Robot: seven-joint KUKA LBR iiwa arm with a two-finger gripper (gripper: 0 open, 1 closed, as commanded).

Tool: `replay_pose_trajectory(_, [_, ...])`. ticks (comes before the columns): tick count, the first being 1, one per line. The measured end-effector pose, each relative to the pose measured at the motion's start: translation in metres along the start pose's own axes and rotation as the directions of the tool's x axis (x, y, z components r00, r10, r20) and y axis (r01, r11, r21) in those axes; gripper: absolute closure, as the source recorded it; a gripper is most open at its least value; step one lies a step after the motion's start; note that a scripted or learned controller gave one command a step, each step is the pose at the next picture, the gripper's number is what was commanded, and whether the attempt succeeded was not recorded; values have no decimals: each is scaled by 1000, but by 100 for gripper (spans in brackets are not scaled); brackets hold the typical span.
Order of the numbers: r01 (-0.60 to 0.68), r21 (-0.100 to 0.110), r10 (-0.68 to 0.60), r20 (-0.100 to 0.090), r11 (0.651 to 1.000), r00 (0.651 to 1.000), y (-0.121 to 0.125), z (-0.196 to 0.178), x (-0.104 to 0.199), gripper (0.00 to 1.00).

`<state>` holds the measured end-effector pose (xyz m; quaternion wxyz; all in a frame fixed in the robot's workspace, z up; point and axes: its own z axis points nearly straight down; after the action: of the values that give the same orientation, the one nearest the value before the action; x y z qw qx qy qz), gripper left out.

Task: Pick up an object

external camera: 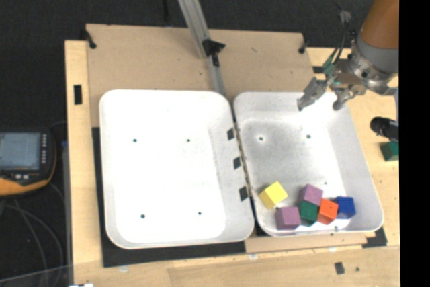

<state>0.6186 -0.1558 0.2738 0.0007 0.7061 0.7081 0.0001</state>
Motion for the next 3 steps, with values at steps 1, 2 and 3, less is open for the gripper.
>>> replay_pose_trajectory(1, [3, 9, -3, -3, 1000, 1000, -32, 109, 67, 0])
replay_pose_trajectory(2, [-4, 0, 4, -1, 1000, 1000, -30, 104, 64, 0])
replay_pose_trajectory(3, [-1, -5, 1, 1, 1000, 1000, -11, 60, 57, 0])
